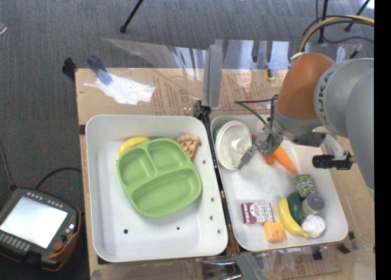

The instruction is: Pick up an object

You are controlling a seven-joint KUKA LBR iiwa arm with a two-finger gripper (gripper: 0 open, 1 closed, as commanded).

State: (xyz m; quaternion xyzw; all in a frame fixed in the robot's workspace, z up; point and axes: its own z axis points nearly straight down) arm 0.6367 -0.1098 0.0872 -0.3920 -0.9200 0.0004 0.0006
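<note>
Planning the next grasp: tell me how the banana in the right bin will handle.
The banana looks like smooth, glossy plastic, so probably light, stiff and somewhat slippery. Its curved shape may rock or pivot if pushed. It lies against the green vegetable, so fingers may nudge that too.

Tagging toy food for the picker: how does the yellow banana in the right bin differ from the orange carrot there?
The yellow curved banana lies near the right bin's front edge; the orange tapered carrot lies farther back, beside the gripper. The banana bends; the carrot is straight and pointed. The banana touches a dark green item; the carrot doesn't. Both lie flat.
</note>
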